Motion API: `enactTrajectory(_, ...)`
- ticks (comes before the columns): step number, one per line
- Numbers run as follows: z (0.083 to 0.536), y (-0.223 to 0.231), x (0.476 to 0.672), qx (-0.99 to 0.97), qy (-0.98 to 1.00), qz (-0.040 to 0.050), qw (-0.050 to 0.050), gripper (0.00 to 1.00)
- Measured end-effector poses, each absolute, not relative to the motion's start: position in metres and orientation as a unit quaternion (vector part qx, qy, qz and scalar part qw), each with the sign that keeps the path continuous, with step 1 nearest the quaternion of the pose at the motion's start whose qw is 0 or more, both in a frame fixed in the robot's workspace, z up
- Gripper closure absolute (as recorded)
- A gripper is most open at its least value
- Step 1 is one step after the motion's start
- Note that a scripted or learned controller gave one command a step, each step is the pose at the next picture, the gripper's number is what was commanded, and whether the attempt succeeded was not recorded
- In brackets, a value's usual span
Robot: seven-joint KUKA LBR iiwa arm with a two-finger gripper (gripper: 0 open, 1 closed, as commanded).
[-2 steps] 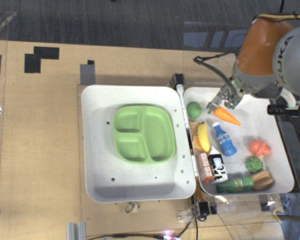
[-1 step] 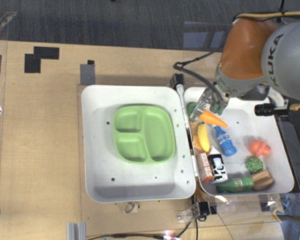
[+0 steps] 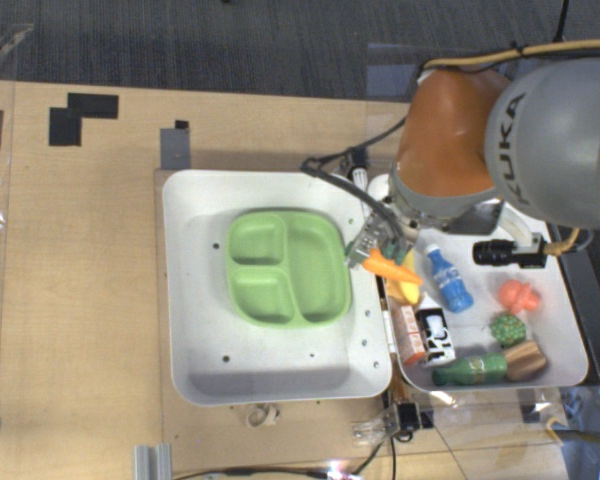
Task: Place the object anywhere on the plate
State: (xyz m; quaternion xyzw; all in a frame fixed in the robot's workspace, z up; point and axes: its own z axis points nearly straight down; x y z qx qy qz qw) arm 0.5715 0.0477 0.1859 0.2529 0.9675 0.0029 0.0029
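Transfer step. Gripper (image 3: 378, 245) just right of plate (image 3: 285, 269), carrot (image 3: 395, 272) below it; jaws' state unclear. Next: leftward over plate.

Plate (image 3: 285, 268) lies open; right bin (image 3: 565, 353) crowded (toys, perhaps).

Your bench (image 3: 80, 318) is light tan wood, evenly lit. Dark grey ribbed carpet (image 3: 280, 18) runs behind its far edge. Black square markers (image 3: 80, 116) sit at the bench's far left. Loose cables (image 3: 310, 468) trail along your near edge.
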Motion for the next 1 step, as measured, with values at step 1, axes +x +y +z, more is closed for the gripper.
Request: enactTrajectory(1, 0.1862, 0.0445, 0.572, 0.255, 0.967, 0.0018, 0.004, 0.0)
